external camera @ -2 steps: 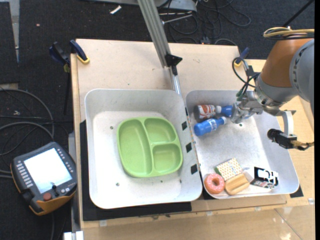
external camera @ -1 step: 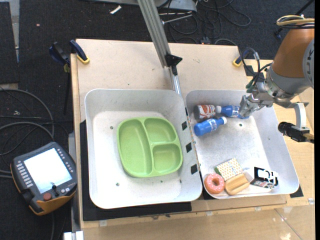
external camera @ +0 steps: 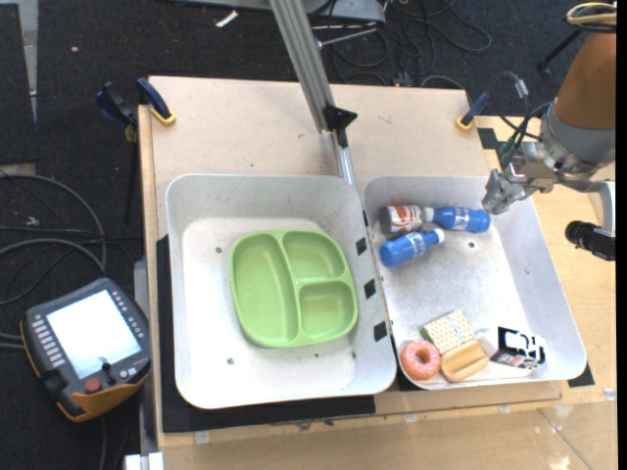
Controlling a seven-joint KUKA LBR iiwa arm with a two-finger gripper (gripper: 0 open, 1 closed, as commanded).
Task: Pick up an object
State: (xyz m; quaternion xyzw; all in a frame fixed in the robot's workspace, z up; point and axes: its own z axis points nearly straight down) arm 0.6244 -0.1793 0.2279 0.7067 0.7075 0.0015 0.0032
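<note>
Gripper point(external camera: 498, 196), finger state unclear, hovers beside a blue bottle point(external camera: 461, 220) with white cap in the right bin point(external camera: 549, 292); dark floor around the bench point(external camera: 245, 130).

No writing can be made out anywhere in the frame. The small bottle point(external camera: 404, 216) at the upper middle of the right bin point(external camera: 549, 292) carries a red and white label, but its print is too small to read. The black and white card point(external camera: 518, 347) at the lower right of that bin shows bold marks that stay unreadable. The screen of the handheld controller point(external camera: 83, 345) at the lower left of the frame is a blank white glare.
</note>
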